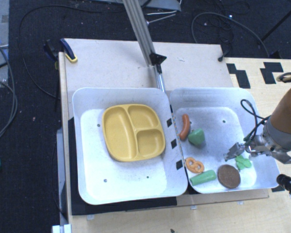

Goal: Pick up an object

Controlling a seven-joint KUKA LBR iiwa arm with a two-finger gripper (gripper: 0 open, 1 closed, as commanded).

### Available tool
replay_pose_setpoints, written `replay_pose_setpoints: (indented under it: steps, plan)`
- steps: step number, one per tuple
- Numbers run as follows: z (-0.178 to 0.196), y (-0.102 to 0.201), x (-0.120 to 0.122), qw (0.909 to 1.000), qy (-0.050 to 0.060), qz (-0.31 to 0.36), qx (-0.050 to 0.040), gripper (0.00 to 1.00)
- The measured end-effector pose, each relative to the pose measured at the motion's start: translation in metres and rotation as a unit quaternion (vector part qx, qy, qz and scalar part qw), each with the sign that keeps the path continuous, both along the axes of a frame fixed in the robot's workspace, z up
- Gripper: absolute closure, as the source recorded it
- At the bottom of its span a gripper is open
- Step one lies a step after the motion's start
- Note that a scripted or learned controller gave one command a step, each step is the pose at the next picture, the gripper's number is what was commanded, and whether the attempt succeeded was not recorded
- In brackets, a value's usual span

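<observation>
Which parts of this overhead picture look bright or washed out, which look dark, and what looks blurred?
Camera view: the white bins and pale bench top are brightest, slightly washed out; the floor with its cables is dark; the arm at the right edge looks soft, the gripper hard to resolve; the yellow tray is evenly lit.

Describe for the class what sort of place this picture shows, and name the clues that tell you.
Probably a robotics lab test bench. A robot arm reaches over two white bins, one holding a yellow divided plate, the other toy food such as a sausage. Loose cables trail across the dark floor.
</observation>
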State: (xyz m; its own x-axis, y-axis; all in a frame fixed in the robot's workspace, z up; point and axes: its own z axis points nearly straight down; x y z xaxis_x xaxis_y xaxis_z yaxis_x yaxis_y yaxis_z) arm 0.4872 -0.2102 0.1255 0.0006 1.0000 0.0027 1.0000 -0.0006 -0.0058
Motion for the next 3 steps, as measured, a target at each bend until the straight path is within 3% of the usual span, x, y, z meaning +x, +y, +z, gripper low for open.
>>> replay_pose_setpoints:
  steps: [1, 3]
  plan:
    - [0.014, -0.001, 0.002, 1.0000, -0.003, 0.000, -0.0016, 1.00]
    - [0.117, 0.004, 0.007, 1.0000, -0.006, 0.002, -0.0029, 1.00]
